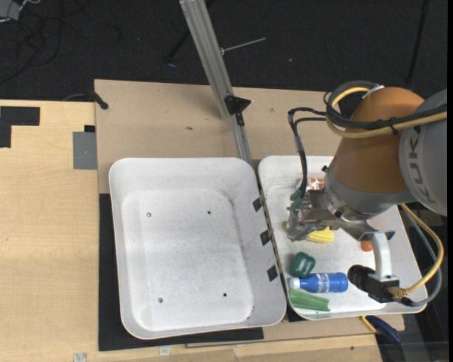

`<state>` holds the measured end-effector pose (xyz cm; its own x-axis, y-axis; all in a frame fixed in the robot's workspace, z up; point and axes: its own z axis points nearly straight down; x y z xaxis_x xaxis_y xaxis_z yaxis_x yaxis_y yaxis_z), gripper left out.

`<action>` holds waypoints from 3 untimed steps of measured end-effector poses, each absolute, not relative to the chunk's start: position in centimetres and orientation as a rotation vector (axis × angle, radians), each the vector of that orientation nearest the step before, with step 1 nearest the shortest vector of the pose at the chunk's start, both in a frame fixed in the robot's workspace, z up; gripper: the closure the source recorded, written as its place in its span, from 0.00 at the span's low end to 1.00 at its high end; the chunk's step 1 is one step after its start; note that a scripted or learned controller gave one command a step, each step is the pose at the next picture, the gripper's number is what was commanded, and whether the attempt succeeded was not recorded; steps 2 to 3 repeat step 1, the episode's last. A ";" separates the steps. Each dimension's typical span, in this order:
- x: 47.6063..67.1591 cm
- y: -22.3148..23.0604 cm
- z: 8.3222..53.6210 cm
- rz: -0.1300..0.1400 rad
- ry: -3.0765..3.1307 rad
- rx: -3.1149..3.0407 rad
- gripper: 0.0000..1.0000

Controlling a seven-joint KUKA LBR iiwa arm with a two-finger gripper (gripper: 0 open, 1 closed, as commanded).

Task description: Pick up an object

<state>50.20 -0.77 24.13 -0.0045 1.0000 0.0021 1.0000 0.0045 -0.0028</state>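
Gripper (302,228) sits low in the right bin (275,168), near its left wall, under the orange band (370,138) of the arm. Whether it is clenched or released, can't tell: the wrist hides it from above, and nothing is visibly pinched.

Nearest candidate is the yellow object (322,237), just beside the gripper on its right, lying flat on the bin floor. Long axis runs roughly left-right in the view, slightly tilted; can't tell which end is which, it's small and partly covered.

Judgement: step in hand is closing in on a grasp. To do it well, centre over the yellow object's middle, close across its short side, square to the long axis, then lift straight up.

Nearby clutter: dark green piece (303,262) just below, blue bottle (321,282) lying left-right with its white cap to the left, green object (309,301) at the bin's near edge. Left bin (124,194) sits alongside.
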 end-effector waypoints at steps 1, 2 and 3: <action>49.8 5.2 22.9 0.004 -2.223 -2.211 1.00; 49.8 5.2 22.9 0.004 -2.223 -2.211 1.00; 49.8 5.2 22.9 0.004 -2.223 -2.211 1.00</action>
